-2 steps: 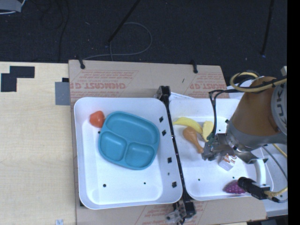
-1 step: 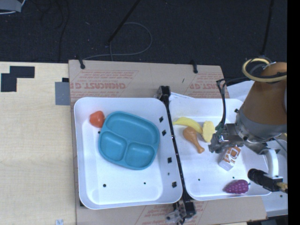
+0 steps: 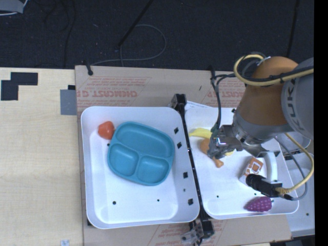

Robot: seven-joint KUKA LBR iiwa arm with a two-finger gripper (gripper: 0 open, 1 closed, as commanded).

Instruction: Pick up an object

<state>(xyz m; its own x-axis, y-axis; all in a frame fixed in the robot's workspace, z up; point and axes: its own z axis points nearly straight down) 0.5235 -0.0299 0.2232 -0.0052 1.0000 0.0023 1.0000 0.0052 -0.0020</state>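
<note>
My gripper is low in the right bin, near its left wall. It sits right over an orange object, a small piece of which also pokes out below the gripper; whether that object is gripped cannot be made out. A yellow banana lies just left of the gripper, partly hidden by it. A purple bunch of grapes rests at the bin's front right. A small orange-and-white box lies to the right of the gripper.
The left bin holds a blue divided plate and a red-orange ball-like thing at its back left corner. A black divider runs between the two bins. The arm's bulk hangs over the right bin's back right.
</note>
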